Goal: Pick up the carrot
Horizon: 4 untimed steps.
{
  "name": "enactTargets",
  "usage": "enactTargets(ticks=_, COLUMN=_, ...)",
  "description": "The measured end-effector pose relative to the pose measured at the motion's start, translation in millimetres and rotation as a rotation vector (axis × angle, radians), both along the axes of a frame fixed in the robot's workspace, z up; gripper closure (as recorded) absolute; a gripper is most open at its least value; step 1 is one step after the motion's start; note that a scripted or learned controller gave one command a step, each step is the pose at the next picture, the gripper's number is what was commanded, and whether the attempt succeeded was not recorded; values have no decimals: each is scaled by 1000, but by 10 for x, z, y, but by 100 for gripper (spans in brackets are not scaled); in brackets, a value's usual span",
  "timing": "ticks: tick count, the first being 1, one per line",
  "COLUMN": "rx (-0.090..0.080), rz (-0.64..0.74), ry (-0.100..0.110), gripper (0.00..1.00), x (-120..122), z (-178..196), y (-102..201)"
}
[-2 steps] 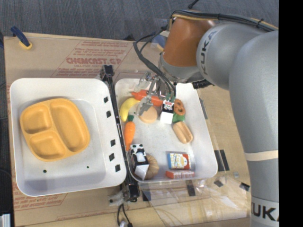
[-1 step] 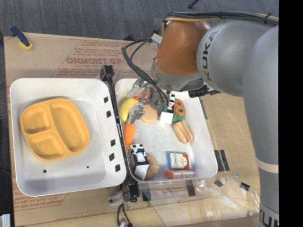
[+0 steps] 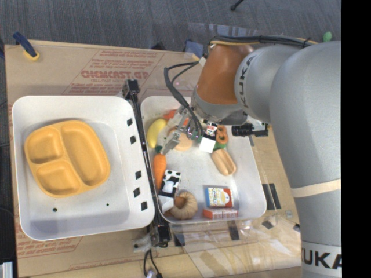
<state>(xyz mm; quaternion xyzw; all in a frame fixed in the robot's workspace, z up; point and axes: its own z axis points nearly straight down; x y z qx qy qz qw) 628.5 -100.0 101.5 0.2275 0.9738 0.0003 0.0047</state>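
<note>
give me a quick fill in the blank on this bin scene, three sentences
1. The carrot lies in the ____ bin, along its left wall.
2. The yellow divided tray has ____ compartments.
3. Just below the carrot's tip sits a black and ____ block.

Missing words: right; three; white

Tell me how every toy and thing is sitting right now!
carrot: lying flat by the right bin's left wall, not held.
hand: low over the bin's top part, above the carrot.
lemon: lying near the hand.
hot dog: lying flat.
donut: lying at the bin's front.
small box: lying label up.
yellow tray: right way up in the left bin.
</note>
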Motion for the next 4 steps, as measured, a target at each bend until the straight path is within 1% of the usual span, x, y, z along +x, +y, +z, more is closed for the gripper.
enactTargets(ticks=1, rx=-1, rz=-191, ry=-5, gripper=0, x=-549, z=-39, y=45)
enactTargets(ticks=2, rx=2, rz=-332, ry=1, gripper=0, x=-284, z=947, y=156)
enactTargets(ticks=3, rx=-1, rz=-220, ry=2, gripper=0, x=136, z=1311, y=-436)
enactTargets(ticks=4, rx=1, rz=82, ry=12, gripper=0, x=-345, z=437, y=-941)
